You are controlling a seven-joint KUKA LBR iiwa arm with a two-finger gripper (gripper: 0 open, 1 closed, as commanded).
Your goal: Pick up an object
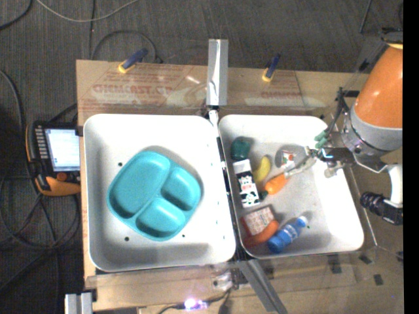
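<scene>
The right bin holds several small objects. A dark green item lies at the back left, with a yellow banana and an orange carrot beside it. A black-and-white carton runs along the left wall. A brown and red packet and a blue bottle rest near the front. My gripper hangs low over the bin's back middle, just right of the carrot's tip and next to a small grey object. I see nothing lifted.
The left bin contains a teal divided plate. A metal post stands behind the bins' shared wall. A handheld pendant lies left of the bench. The arm's orange band looms over the right bin's right edge.
</scene>
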